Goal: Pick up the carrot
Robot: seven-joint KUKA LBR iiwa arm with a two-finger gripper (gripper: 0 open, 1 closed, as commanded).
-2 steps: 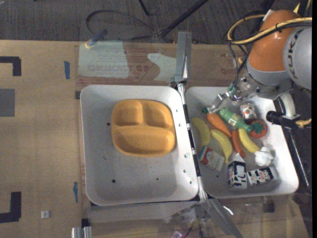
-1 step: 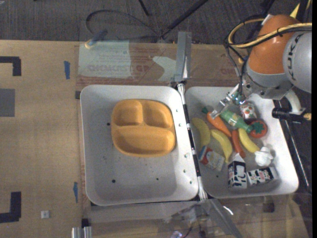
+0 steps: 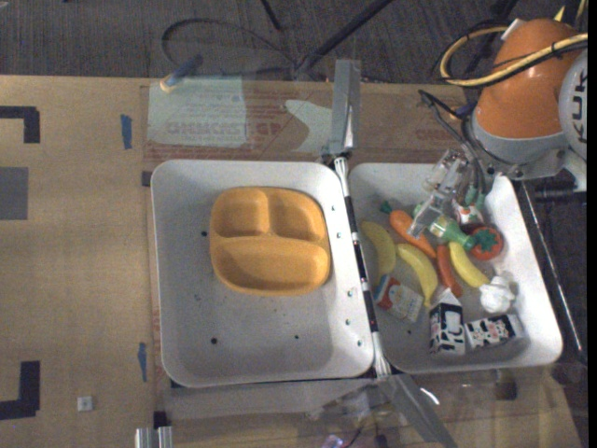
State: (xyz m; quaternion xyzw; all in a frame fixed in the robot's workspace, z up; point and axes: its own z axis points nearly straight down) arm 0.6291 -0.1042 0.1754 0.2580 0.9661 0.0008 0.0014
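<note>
The bench (image 3: 75, 278) bears two bins. In the right bin (image 3: 541, 334), near its back edge, the gripper (image 3: 435, 215) hovers beside the carrot (image 3: 410, 229); jaw state cannot be told. Risk: crowding bananas (image 3: 417, 271) may deflect the grasp.

Glossy plastic carrot (image 3: 411, 229) and bananas (image 3: 420, 271); matt orange plastic tray (image 3: 270, 240); smooth white bins (image 3: 177, 278); bare wooden bench (image 3: 75, 278).

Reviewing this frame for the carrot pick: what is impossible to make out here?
- Hand, camera view: too small and blurred to tell its finger state or contact with the carrot.
- Carrot: its far end sits under the hand.
- Small cartons: print too small to read.
- Arm: cut off by the right edge.
</note>
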